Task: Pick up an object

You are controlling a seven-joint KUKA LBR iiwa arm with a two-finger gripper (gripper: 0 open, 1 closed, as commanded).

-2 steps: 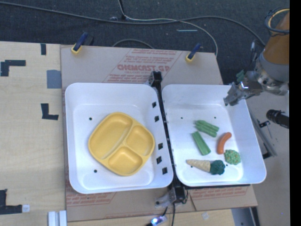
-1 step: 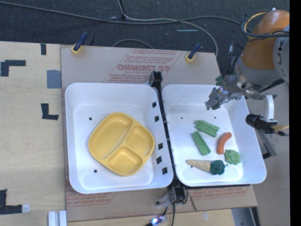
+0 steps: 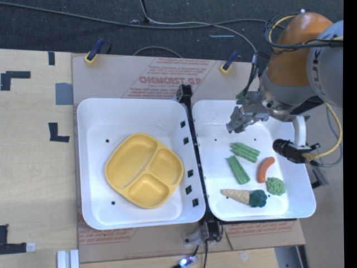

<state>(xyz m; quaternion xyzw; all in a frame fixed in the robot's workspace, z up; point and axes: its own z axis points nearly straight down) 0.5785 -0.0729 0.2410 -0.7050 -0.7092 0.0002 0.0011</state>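
Cone [image 3: 236, 194] and dark broccoli [image 3: 257, 198] up front in your right bin [image 3: 215, 149].
Your claw [image 3: 239, 121] hovers above the green beans [image 3: 244, 151]; can't tell its grip.

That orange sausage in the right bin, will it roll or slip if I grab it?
The orange sausage looks rounded and smooth, so it may roll sideways or squirt from the fingers. It seems a small toy, probably light and stiff. It lies close to the light green broccoli, which a push might nudge.

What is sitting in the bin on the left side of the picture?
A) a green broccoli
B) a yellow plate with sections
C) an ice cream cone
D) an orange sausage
B: the yellow plate lies by itself in the left bin.
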